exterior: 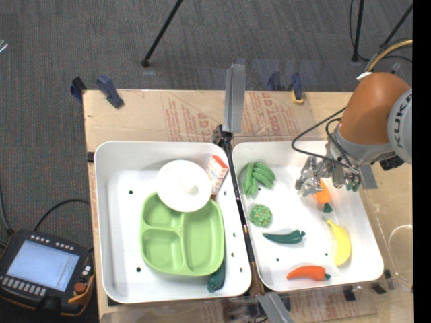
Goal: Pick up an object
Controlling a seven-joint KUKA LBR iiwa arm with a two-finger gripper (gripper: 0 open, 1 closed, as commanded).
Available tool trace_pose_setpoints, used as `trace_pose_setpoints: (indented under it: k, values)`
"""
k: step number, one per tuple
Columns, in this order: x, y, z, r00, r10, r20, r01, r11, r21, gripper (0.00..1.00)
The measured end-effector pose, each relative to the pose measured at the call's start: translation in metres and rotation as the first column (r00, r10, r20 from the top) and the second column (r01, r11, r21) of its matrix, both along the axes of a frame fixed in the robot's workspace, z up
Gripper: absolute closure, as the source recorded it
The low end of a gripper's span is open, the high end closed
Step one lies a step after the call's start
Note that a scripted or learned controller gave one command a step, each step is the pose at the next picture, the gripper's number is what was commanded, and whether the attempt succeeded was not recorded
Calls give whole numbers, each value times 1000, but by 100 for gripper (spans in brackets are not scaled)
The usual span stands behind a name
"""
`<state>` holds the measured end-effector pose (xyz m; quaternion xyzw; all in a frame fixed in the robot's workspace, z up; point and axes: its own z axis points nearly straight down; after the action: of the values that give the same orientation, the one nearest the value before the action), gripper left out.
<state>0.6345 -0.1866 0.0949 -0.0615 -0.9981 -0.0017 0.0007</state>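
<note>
My gripper [315, 180] hangs over the upper right part of the right bin [370, 244]. A small orange carrot with a green tip [324, 196] lies right under its lower edge, touching or just below it; I cannot tell if it is gripped. Elsewhere in that bin lie green pea pods [258, 175], a knobbly green ball [260, 214], a dark green pepper [285, 236], a yellow banana [340, 242] and an orange-red chili [308, 272].
The left bin [111, 221] holds a green divided plate [182, 241], a white round dish [184, 185] overlapping its top, a small orange-and-white carton [217, 171] and a dark green item [215, 281] at the front edge. A pendant [44, 268] lies at lower left.
</note>
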Motion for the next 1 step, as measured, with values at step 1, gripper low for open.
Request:
trace_pose_setpoints:
  k: [1]
  values:
    - [0, 0, -1, 1000, 1, -1, -1, 1000, 0, 0]
